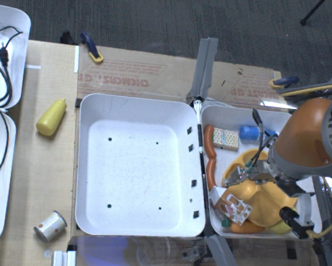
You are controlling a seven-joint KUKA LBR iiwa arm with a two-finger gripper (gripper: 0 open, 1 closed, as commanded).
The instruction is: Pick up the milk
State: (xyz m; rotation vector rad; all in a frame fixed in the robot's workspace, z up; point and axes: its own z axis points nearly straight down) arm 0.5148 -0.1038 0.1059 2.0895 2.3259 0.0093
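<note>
A small carton with brown, red and white print (233, 207), which looks like the milk, lies tilted at the front left of the right bin (214, 114). It rests against yellow toy food (264, 204). My gripper (239, 176) hangs low in the right bin, just above and behind the carton, over the yellow pieces. The grey and orange wrist (302, 140) hides the right part of the bin. Nothing shows held in the gripper.
In the right bin also lie a red sausage (210, 144), a small cracker box (225, 139), a blue item (249, 132) and an orange piece (243, 227). The left bin (82, 150) stands beside it. A yellow bottle (51, 117) and a small can (50, 225) lie on the bench at left.
</note>
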